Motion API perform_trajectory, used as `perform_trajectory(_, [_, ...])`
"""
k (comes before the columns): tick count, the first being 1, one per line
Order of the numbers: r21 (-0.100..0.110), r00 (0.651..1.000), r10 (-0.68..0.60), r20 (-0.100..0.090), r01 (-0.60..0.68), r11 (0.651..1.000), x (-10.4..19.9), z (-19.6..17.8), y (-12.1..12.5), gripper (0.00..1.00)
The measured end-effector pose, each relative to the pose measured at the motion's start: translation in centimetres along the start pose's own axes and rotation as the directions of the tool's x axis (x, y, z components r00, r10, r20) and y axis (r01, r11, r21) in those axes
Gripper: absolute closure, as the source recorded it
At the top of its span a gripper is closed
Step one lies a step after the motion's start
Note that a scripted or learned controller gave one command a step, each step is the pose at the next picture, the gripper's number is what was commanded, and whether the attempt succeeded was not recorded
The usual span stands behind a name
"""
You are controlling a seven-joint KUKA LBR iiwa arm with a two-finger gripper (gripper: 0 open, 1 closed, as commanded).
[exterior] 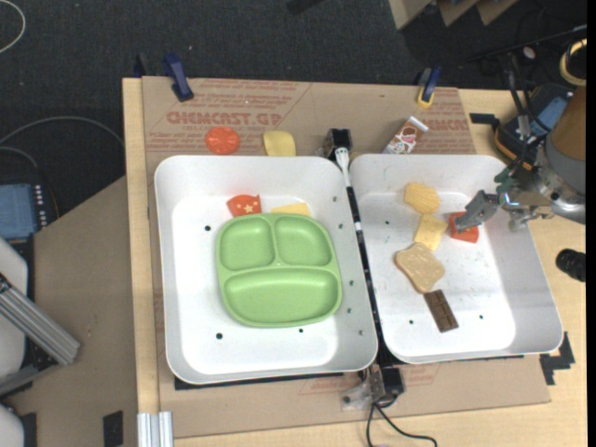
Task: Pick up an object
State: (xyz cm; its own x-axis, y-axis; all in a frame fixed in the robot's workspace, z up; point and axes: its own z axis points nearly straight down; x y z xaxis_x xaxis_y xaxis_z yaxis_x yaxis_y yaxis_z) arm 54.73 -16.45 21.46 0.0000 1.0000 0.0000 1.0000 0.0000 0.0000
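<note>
We start at the left bin [177, 250], and the big green divided plate [277, 270] sits square in its middle. Tucked just behind the plate, a red piece with a star [243, 206] and a pale yellow slab [291, 209] touch the plate's far rim. Out on the surface [149, 138], beyond the left bin's far wall, lie an orange round piece [223, 140] and a yellow lump [278, 143].

Across the seam now, to the right bin [521, 315]. Taking the toast slice [420, 267] as our marker: a dark brown bar [441, 310] lies just in front of it, a yellow wedge [429, 233] touches its far edge, and a yellow block [421, 197] sits further back. To the right of the toast, near the bin's right wall, is a small red object [465, 231].

And here is the end effector [480, 209], low over that red object and apparently right against its far side. We cannot tell if the fingers are released or clenched; they are too small and dark to read.

So where do we stand? Nothing looks lifted: the red object looks to be resting on the bin floor. We judge the approach done, with the grasp and the lift left to do.
</note>
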Motion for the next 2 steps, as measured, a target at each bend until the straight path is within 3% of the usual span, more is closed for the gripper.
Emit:
perform_trajectory(1, [-0.003,1.000,-0.004,-0.015,0.004,1.000,-5.2,13.4,5.9,0.00])
perform_trajectory(2, [-0.004,1.000,-0.005,-0.003,0.005,1.000,-5.6,11.9,5.8,1.00])
